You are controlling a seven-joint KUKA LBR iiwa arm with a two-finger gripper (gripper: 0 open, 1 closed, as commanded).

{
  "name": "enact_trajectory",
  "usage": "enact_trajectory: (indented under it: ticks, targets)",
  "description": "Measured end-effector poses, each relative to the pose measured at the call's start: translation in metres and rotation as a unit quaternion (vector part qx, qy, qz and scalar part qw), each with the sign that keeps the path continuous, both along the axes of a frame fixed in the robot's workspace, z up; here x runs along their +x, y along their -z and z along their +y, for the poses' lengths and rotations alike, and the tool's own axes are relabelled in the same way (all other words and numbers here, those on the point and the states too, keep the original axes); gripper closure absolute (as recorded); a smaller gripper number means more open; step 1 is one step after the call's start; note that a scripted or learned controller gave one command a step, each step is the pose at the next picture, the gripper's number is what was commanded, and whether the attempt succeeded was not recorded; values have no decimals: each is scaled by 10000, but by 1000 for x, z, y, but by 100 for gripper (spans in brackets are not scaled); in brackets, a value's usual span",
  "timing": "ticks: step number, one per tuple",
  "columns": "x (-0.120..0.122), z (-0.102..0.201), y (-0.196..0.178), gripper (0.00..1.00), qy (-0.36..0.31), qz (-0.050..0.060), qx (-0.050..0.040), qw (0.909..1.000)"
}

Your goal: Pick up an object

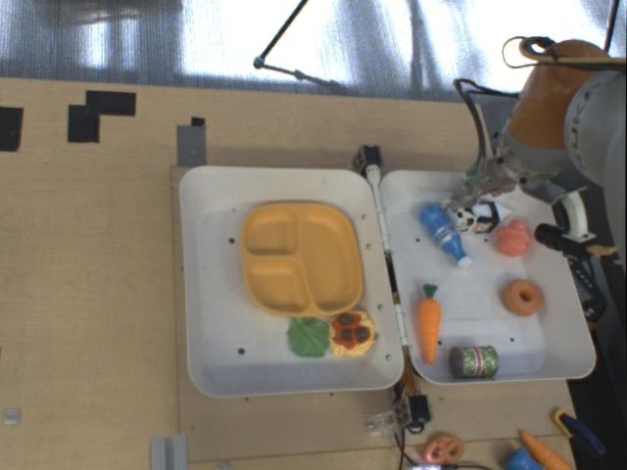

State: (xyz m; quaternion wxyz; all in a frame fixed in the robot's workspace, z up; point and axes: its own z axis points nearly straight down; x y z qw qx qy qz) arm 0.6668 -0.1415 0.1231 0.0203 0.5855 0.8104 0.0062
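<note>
The two-finger gripper (468, 200), jaw state indeterminable, is approaching the small black-and-white toy (479, 217) at its five o'clock; descent required next.

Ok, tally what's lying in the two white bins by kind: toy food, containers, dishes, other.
Toy food: 5 - carrot, donut, pink piece, green leaf, pizza piece
Containers: 2 - blue bottle, green can
Dishes: 1 - yellow divided plate
Other: 1 - black-and-white toy
Total: 9
</note>
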Motion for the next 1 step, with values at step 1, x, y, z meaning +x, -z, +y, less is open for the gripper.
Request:
enact_trajectory:
  ticks: [1]
  targets:
    - [-1, 0, 2, 0, 3, 18, 5, 10000]
